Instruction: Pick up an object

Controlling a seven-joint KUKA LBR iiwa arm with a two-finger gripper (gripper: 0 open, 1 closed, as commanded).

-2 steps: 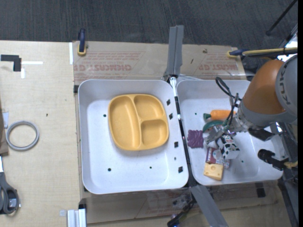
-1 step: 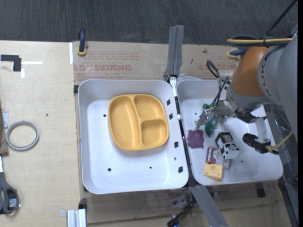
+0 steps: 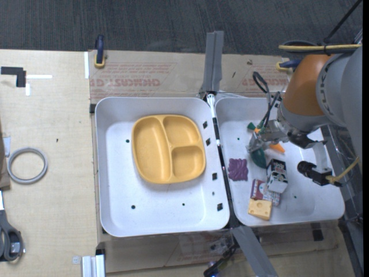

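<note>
My gripper (image 3: 260, 145) reaches down into the right bin (image 3: 323, 206), near its middle. Directly under it lies a dark green object (image 3: 259, 156), with a small orange piece (image 3: 278, 148) just to its right. The gripper's tip touches or hovers over the green object; I cannot tell which. A purple grape-like cluster (image 3: 237, 168) lies to the lower left. Near the bin's front are a black-and-white item (image 3: 277, 175), a red-and-white packet (image 3: 260, 188) and a yellow cheese wedge (image 3: 260, 208). A small green piece (image 3: 252, 126) sits behind the gripper.
The left bin (image 3: 115, 201) holds a yellow divided plate (image 3: 169, 148). A grey divider (image 3: 214, 62) rises between the bins at the back. On the bench at left lie a grey ring (image 3: 26, 165) and scissors (image 3: 10, 241). The arm's orange band (image 3: 302, 85) looms over the right bin's far side.
</note>
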